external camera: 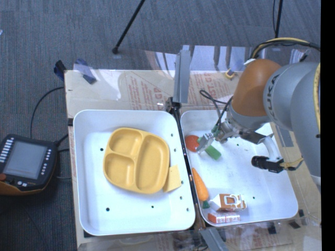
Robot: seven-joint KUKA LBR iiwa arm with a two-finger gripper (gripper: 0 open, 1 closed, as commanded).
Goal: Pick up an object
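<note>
My gripper [209,139] reaches from the right into the right bin [261,182] and sits low at its upper left. Just left of it lies a red round object [191,143], and a green block [213,152] lies right below the tip, very close or touching. An orange carrot [199,184] lies along the bin's left wall. A small orange-and-white carton [231,201] and a red-and-white box [225,218] rest near the front edge.
The left bin [89,192] holds a yellow divided plate [137,160] with a yellow wedge [174,178] beside it. A grey post [181,80] stands behind the bins' shared wall. A handheld pendant [23,163] lies on the floor at left.
</note>
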